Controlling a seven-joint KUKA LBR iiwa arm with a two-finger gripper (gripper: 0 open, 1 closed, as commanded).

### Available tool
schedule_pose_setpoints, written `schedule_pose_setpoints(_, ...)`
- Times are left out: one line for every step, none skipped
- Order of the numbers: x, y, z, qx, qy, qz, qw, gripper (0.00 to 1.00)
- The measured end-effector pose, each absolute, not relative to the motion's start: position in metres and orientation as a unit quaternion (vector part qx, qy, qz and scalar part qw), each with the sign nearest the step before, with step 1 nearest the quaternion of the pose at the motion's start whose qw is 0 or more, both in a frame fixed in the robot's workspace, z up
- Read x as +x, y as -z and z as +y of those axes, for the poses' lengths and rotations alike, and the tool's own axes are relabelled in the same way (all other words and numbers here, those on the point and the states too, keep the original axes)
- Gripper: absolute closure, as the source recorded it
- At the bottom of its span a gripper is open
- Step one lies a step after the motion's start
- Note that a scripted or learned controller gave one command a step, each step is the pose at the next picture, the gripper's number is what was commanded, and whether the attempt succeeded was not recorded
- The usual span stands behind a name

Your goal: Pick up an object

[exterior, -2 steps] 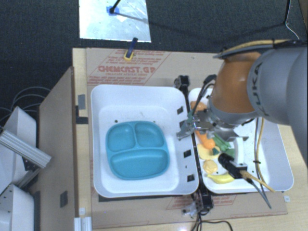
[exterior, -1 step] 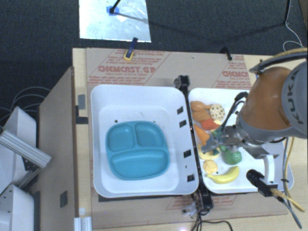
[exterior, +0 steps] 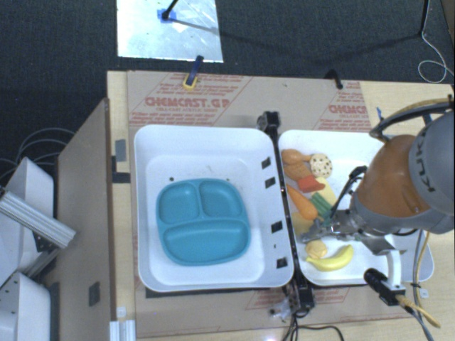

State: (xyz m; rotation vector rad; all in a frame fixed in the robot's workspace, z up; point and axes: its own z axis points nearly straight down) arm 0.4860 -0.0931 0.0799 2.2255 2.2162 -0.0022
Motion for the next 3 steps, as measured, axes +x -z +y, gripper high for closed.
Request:
schedule_pose_setpoints(0.488, -0.095, -0.09, 0.707, -0.0008, 0.707, 0.002, 1.0)
schedule_pose_setpoints(0.488, -0.095, -0.09, 0.707, -0.0008, 0.707, 0.002, 0.0)
schedule_pose_setpoints(0.521, -0.085, -0.093, 0.705, -0.0008, 0.709, 0.001, 0.0)
